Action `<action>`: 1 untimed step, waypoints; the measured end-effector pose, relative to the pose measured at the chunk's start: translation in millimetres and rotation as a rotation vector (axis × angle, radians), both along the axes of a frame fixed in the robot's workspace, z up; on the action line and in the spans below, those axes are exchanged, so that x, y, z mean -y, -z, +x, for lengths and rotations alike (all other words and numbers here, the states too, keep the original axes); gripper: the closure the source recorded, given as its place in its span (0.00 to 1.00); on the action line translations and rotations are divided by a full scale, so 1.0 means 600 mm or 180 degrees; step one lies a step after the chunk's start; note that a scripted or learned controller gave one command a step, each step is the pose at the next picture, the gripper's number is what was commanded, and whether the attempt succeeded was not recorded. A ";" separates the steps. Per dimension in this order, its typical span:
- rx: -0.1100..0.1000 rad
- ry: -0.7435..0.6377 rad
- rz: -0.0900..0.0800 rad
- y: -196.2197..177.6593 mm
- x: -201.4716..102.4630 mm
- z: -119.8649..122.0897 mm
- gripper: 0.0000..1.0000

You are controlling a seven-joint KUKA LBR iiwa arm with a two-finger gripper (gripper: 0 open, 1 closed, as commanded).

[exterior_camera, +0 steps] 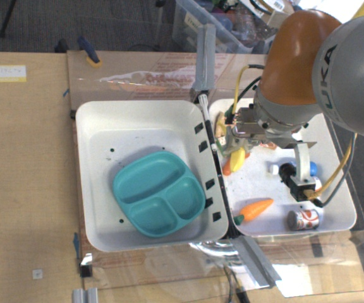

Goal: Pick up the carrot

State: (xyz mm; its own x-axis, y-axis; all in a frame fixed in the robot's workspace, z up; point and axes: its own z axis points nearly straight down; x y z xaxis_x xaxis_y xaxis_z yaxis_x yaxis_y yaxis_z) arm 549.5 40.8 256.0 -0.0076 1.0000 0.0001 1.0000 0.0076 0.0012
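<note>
Carrot (pixel 254 209) lies in right bin (pixel 340 223), just left of can (pixel 304 218); gripper (pixel 248 137) above, claw state indeterminable.

I'm looking at a robotics lab: a wooden bench (pixel 24 169) with taped-down white bins (pixel 93 169), cabling, and a clutter-filled storage crate (pixel 220 17) behind.
</note>
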 end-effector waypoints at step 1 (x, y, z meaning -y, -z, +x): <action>0.0065 -0.0431 0.0009 0.168 -0.057 -0.019 1.00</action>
